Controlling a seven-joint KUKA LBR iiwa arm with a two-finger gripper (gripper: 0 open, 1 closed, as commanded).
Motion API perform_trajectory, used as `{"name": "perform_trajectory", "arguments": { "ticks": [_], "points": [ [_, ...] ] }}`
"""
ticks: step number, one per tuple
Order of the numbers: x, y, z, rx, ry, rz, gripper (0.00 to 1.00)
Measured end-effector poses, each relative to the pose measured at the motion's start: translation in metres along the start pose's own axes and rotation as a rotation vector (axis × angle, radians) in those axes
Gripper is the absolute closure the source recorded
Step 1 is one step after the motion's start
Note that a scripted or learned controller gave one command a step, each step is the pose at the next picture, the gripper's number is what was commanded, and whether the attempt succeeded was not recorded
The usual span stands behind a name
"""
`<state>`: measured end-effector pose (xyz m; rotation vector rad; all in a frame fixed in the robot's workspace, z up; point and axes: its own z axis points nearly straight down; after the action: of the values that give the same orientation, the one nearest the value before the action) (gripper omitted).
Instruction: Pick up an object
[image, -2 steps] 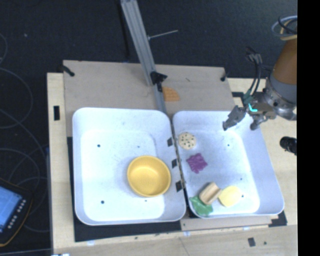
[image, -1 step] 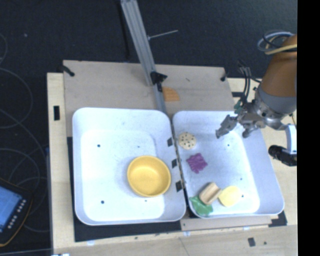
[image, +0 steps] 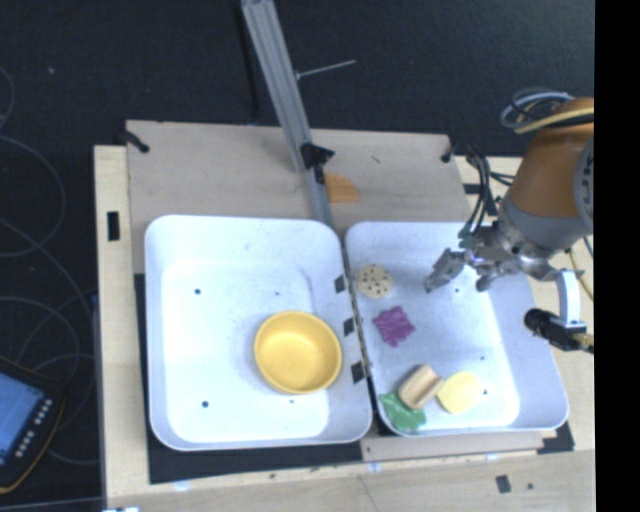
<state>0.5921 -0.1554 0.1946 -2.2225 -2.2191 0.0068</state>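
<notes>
Two white bins sit side by side on the bench. Over the right bin (image: 520, 330) the claw (image: 462, 272) hangs spread wide, holding nothing; the purple object (image: 394, 325), below-left of it, lies clear of neighbours, probably the easiest pick.

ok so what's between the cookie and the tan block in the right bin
In the camera view, the purple piece lies between the round cookie and the tan block, apart from both on the bin floor.
</notes>
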Motion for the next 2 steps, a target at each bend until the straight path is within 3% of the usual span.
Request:
{"name": "perform_trajectory", "arguments": {
  "ticks": [1,2],
  "points": [
    [-0.003,-0.009,0.06,0.002,0.001,0.0,0.0],
    [-0.003,-0.006,0.045,-0.008,0.002,0.005,1.0]
  ]
}}
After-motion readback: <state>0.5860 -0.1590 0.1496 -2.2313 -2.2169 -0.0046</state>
